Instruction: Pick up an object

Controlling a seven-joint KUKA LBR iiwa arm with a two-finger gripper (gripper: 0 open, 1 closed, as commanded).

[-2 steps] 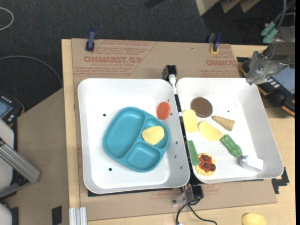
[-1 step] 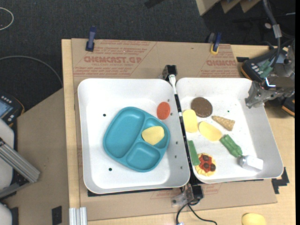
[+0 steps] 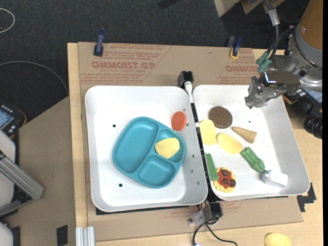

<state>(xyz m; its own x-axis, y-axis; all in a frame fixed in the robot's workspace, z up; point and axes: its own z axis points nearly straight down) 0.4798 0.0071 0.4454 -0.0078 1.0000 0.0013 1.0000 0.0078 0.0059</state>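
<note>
My gripper [image 3: 254, 100] hangs over the far right part of the right bin [image 3: 298, 160], with nothing seen in it. Just left of it and nearer lies a round brown cookie [image 3: 220, 117]. A tan wedge [image 3: 245, 134] sits below that. Two pale yellow pieces [image 3: 207, 131] [image 3: 229, 143] lie in the bin's middle. A green bottle [image 3: 253, 159] with a white cap points toward the near right corner. A pizza slice toy [image 3: 225, 179] and a green strip [image 3: 210, 166] lie at the near left.
The left bin [image 3: 97, 137] holds a teal divided plate [image 3: 136, 150] with a yellow item [image 3: 167, 147] on it, and an orange-red item [image 3: 178, 120] by the shared wall. A blue clamp [image 3: 99, 36] and a yellow clamp [image 3: 236, 47] grip the cardboard's far edge.
</note>
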